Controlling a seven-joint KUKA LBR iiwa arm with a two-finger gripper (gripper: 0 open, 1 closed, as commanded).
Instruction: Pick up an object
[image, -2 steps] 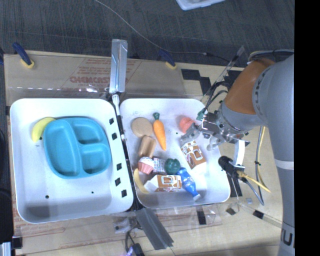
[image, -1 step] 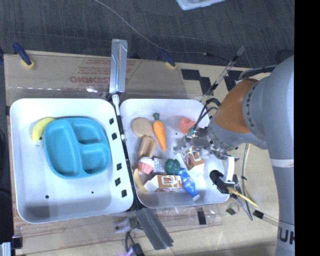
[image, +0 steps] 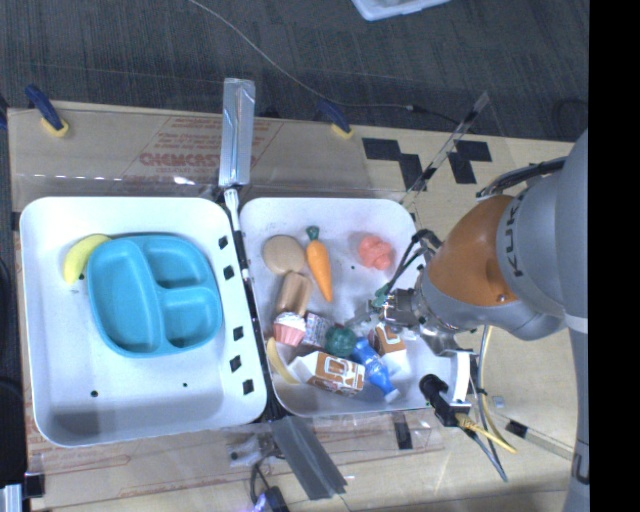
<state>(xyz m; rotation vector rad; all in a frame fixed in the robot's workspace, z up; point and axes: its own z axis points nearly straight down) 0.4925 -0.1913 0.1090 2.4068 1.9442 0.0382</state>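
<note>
Down at the right bin's (image: 300, 208) right edge, gripper (image: 392, 318) low among a clutter of small packages (image: 338, 372) and a blue bottle (image: 376, 368); cannot tell how its tips stand, nor any grasp. Reaching in from the right, orange-banded wrist (image: 470, 268) bent over the bin wall. Carrot (image: 319, 264), pink lump (image: 376, 251) and cupcake (image: 289, 327) lying apart; left bin (image: 60, 400) bearing a blue divided tray (image: 155, 292), half covering a banana (image: 80, 255)

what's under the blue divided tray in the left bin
A yellow banana pokes out from beneath the blue tray at its upper left edge. The rest of the banana, and anything else below the tray, is covered. The tray rests on the left bin.
</note>
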